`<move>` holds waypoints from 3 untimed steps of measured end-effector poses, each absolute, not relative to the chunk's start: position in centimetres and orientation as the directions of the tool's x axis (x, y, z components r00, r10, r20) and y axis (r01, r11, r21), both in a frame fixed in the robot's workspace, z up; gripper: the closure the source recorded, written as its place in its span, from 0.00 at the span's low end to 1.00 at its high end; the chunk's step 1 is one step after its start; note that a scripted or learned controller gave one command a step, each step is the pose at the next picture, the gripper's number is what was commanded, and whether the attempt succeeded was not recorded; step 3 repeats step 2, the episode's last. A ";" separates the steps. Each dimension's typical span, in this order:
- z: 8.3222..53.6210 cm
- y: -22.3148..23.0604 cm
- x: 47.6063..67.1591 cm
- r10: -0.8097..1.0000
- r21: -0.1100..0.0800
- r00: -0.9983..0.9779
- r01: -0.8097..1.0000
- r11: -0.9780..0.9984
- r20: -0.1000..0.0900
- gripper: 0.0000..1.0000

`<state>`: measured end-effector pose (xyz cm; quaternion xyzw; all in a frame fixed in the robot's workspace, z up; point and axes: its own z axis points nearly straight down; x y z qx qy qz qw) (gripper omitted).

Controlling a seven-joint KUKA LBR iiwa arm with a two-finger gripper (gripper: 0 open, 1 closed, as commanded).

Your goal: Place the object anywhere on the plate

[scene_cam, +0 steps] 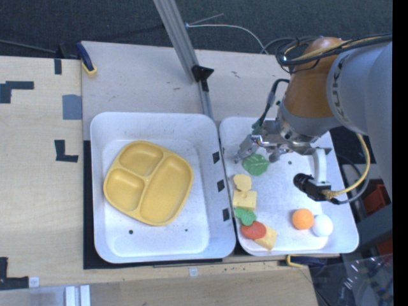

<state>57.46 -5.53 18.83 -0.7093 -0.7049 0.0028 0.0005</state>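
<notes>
The claw (257,150) hovers spread above the green toy (256,165); a shallow pinch could drop it short of the yellow plate (148,182).

The plate (148,182) is plain mustard yellow, lying in the left white bin (102,139), whose floor is speckled with small dark marks. In the right white bin (344,238), a leaf-green piece (256,165) sits near the far left corner. Along its left edge run pale yellow pieces (243,192), then a darker green one (245,215) and a red one (254,230). Toward the near right corner are an orange ball (303,218) and what looks like a white ball (322,225). The arm (344,75) is grey with an orange band.
</notes>
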 end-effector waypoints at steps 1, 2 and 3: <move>18.8 -1.6 55.7 1.000 -0.004 -0.003 1.000 0.003 0.000 0.00; 18.8 -1.7 57.2 1.000 -0.001 -0.002 1.000 0.002 0.001 0.00; 18.8 -1.7 57.2 1.000 -0.001 -0.002 1.000 0.002 0.001 0.00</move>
